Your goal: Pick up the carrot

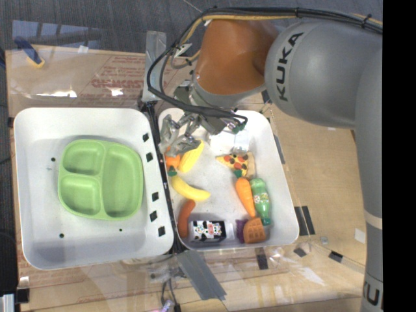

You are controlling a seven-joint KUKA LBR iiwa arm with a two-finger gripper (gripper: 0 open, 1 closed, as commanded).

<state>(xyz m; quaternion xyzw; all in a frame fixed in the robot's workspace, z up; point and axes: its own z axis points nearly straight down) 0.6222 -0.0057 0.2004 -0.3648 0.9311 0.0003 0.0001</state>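
Observation:
The carrot (245,195) is orange and lies lengthwise in the right part of the right bin (281,174), against a green bottle (260,200). My gripper (182,134) hangs under the orange wrist band over the bin's far left corner, just above a yellow banana-like piece (191,157). It is well to the left of the carrot and farther back, and apart from it. Nothing is seen held in it.
The right bin also holds a second banana (189,189), a sausage (185,216), a milk carton (208,229), a pizza slice (237,164) and a purple-and-orange item (253,229). The left bin (26,174) holds a green divided plate (101,179).

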